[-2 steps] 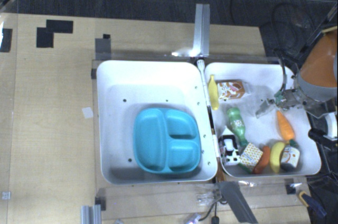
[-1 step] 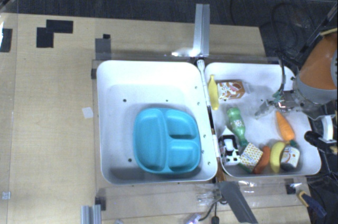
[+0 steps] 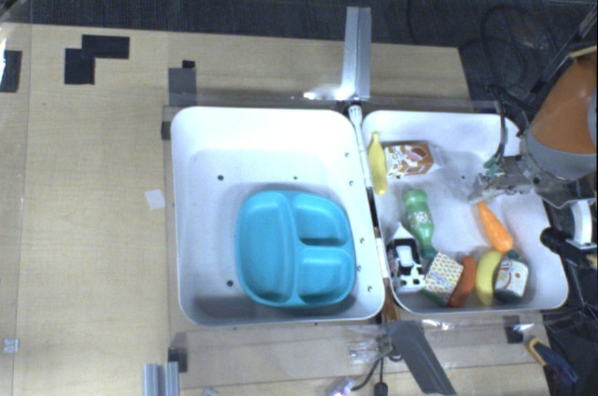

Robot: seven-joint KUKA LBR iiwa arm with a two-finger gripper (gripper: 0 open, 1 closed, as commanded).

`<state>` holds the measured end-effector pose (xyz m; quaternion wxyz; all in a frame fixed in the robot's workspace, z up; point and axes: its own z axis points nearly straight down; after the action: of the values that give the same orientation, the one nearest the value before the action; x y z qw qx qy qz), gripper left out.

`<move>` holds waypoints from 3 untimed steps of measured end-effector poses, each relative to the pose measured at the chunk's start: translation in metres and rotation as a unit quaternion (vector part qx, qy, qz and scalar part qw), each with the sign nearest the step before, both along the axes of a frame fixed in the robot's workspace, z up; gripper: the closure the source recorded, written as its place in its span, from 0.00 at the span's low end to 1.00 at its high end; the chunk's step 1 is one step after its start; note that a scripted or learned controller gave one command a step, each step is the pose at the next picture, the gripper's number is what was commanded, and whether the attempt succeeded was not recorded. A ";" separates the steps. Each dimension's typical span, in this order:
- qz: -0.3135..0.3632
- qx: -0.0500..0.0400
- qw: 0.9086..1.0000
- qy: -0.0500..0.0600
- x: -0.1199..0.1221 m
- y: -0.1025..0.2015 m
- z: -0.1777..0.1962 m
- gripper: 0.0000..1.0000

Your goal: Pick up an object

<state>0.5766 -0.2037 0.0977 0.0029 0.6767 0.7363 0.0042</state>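
The right bin [image 3: 448, 125] holds several small items. An orange carrot [image 3: 493, 228] lies near its right side. A green bottle [image 3: 419, 217] lies in the middle, and a brown and white packet [image 3: 408, 159] sits beside a yellow piece [image 3: 376, 162] at the back left. Along the front are a black and white item [image 3: 404, 256], a patterned box [image 3: 441, 273], a yellow banana [image 3: 486, 277] and a small jar [image 3: 511, 278]. My gripper [image 3: 496, 174] hangs over the bin's right side, just behind the carrot, under the orange-banded wrist [image 3: 568, 109].
A blue divided plate [image 3: 294, 247] lies in the left bin [image 3: 215, 142]. A metal post [image 3: 357, 49] stands behind the wall between the bins. Cables run at the far right by the arm. Wooden bench surrounds the bins.
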 end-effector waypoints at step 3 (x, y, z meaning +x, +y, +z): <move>0.002 0.000 1.000 0.001 0.001 0.001 0.008 0.00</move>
<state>0.5772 -0.2031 0.1058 0.0020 0.6755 0.7374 0.0040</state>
